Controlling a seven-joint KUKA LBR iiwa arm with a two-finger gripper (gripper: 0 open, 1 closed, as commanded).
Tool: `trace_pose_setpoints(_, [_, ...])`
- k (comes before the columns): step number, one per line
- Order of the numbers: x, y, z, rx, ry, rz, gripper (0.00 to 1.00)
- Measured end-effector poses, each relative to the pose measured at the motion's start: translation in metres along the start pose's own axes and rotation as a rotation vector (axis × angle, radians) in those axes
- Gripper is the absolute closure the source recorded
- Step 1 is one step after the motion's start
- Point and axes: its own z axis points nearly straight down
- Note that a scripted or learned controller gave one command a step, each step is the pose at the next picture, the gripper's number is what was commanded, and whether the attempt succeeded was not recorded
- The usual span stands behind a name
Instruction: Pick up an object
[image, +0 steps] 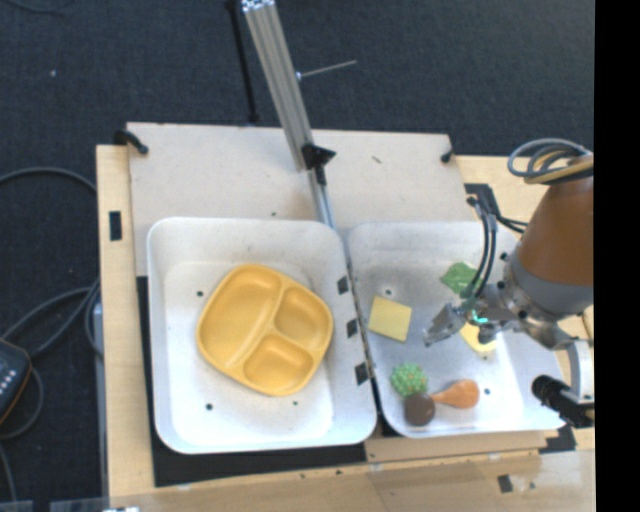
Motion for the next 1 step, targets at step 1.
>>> trace_pose_setpoints(1, [0.0029,0.0014,0.0624,0.007,0.000,0.000,0.00])
